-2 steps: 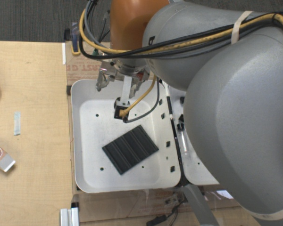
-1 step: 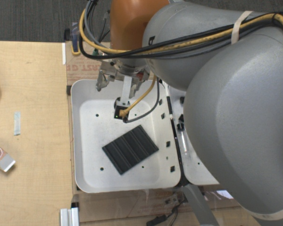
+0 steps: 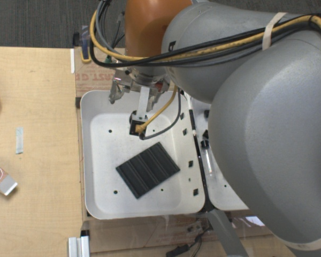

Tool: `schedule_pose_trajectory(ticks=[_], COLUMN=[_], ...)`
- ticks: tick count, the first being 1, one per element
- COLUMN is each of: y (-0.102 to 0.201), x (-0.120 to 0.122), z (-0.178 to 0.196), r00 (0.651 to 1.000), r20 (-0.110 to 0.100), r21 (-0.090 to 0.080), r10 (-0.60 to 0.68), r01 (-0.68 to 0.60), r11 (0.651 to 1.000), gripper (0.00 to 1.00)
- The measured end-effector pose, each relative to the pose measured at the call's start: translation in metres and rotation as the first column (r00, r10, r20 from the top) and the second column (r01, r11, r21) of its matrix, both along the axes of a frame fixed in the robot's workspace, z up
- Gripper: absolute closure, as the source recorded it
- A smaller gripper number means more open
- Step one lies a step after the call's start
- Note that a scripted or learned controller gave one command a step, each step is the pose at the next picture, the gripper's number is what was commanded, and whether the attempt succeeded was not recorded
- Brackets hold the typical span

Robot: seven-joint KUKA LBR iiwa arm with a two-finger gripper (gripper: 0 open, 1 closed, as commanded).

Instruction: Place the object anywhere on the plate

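- The tool (image 3: 137, 91) is hovering over the far end of the left bin (image 3: 101, 143), released, its fingers (image 3: 116, 92) standing spread with nothing between them.
- The slab (image 3: 147, 170) is lying flat on the bin floor, near the tool but apart from it, toward the bin's near edge.
- Its long axis is running aslant, from near-left to far-right.
- It is showing dark, thin and rectangular, with ribs running lengthwise; whether it is serving as object or plate, I cannot tell.
- The coming move is likely calling for a wrist turn matching that slant.
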State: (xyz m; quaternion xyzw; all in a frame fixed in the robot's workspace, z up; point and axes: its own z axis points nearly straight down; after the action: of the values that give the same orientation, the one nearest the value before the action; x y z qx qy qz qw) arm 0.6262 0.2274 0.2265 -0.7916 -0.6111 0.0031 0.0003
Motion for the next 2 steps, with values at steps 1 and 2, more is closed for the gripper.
schedule_pose_trajectory(ticks=[1, 2], y=[0.0, 0.0], x=[0.0, 0.0], z=[0.0, 0.0], r00=[1.0, 1.0], r20=[0.0, 0.0], r21=[0.0, 0.0], r10=[0.0, 0.0], r01=[0.0, 0.0], r11=[1.0, 1.0], gripper=[0.0, 0.0])
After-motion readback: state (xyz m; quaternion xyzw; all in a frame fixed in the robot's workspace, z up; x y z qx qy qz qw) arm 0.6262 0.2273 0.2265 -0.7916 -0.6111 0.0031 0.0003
